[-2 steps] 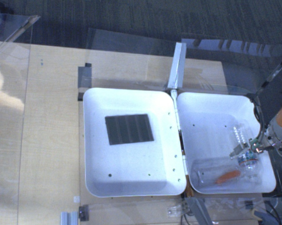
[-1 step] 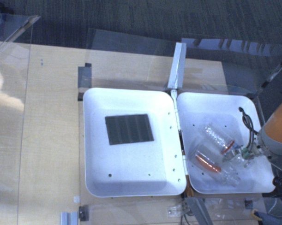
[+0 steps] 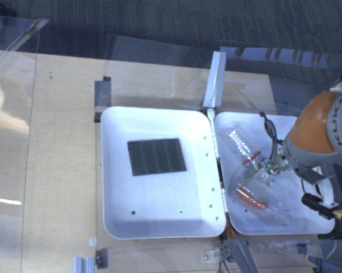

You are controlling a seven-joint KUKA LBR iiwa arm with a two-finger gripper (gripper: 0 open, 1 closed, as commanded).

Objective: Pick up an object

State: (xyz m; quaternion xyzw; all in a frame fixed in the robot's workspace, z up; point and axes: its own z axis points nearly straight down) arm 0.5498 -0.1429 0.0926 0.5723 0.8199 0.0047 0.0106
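Nearest the camera, at the desk's (image 3: 58, 157) front edge below the left bin (image 3: 111, 176), sit a small black bracket (image 3: 101, 259) and a clear plastic piece (image 3: 83, 265). The left bin is a shallow white tray holding one dark ribbed rectangular pad (image 3: 157, 156), lying flat toward the bin's back left. Touching the left bin along its right rim is the right bin (image 3: 308, 219), which holds several clear plastic objects: one with a red band (image 3: 252, 198) near that shared rim toward the front, and a clear tube-like piece (image 3: 238, 140) farther back. The grey arm with its orange band (image 3: 312, 129) reaches over the right bin from the side opposite the left bin. The gripper (image 3: 269, 166) is low among the clear objects; whether its fingers are released or clenched cannot be told. A metal divider bar (image 3: 215, 80) rises behind the left bin's back right corner.
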